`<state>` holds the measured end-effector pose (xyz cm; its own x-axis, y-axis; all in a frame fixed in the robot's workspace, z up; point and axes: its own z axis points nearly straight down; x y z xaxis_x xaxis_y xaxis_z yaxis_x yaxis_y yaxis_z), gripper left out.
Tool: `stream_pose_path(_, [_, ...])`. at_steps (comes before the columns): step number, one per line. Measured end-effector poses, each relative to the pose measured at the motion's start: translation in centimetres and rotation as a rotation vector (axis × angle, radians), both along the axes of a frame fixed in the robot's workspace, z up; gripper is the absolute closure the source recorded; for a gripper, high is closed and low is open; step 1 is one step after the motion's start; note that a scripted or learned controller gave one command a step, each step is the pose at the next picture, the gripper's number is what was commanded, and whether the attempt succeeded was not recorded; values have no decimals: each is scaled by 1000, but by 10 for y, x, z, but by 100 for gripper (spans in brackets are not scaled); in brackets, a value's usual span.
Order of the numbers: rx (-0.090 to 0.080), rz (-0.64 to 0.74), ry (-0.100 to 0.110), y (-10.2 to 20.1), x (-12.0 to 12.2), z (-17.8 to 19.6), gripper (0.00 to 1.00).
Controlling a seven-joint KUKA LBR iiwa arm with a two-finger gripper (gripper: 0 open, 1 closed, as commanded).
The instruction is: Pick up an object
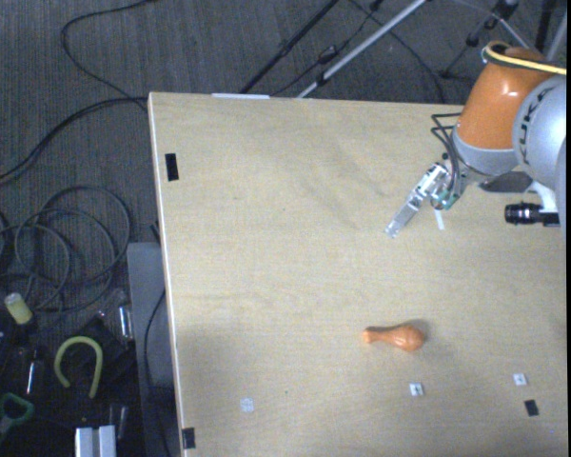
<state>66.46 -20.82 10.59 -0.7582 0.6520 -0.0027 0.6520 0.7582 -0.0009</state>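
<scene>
An orange pear-shaped object [396, 337] lies on its side on the pale wooden bench top [285, 255], toward the front right, with its narrow end pointing left. My gripper [396, 227] hangs at the right side of the bench, tilted down and to the left from the grey wrist and orange band [500, 103]. Its tip is well behind the orange object and apart from it. Nothing shows at the gripper's tip.
Small flat markers dot the bench: a black tag [171, 167] near the left edge and little squares [416, 388] along the front. The bench's left edge [162, 255] drops to a floor strewn with cables [57, 246] and tools. Tripod legs [381, 27] stand behind the bench.
</scene>
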Motion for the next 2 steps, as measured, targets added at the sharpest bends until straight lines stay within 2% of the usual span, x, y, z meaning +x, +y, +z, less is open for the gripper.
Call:
stream_pose_path(1, [1,122,0,35,-6,-21,0])
stream_pose_path(2, [1,-268,0,-15,-35,23,0])
